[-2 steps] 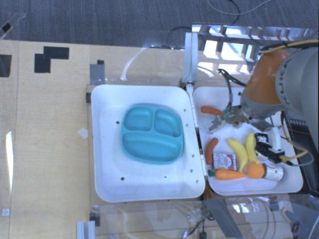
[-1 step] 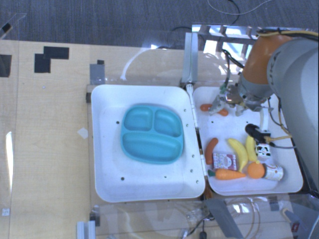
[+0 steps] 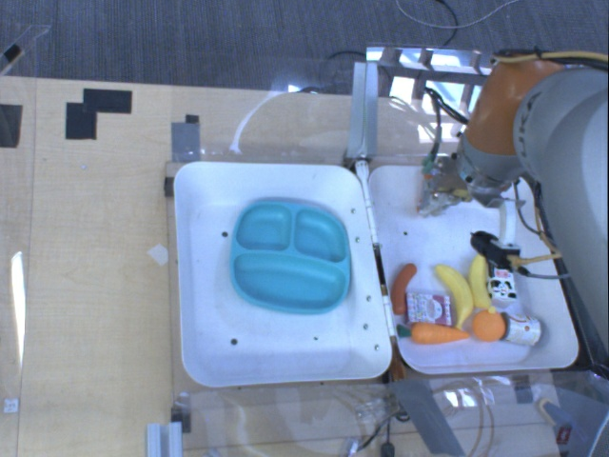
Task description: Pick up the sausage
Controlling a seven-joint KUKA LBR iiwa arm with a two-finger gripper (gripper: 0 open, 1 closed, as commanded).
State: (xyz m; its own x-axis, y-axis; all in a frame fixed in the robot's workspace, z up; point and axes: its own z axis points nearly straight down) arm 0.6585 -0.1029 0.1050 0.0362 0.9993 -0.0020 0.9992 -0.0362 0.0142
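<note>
Red-brown sausage [image 3: 403,286] lies unpicked at the left edge of the right bin [image 3: 409,184].

It rests lengthwise against the bin's left wall, its near end touching a small pink carton [image 3: 428,307], with a carrot [image 3: 440,333] just nearer and two bananas [image 3: 465,291], an orange [image 3: 488,326] and a small cow-print bottle [image 3: 504,286] crowded to the right. That clutter leaves the far end of the sausage as the freest place to grasp, judging by the gaps. The gripper [image 3: 440,198] hangs over the bare far part of this bin, well apart from the sausage; whether it is spread or closed cannot be told, and nothing is seen in it. A blue plate [image 3: 290,257] sits in the left bin [image 3: 205,284], away from the work.
</note>
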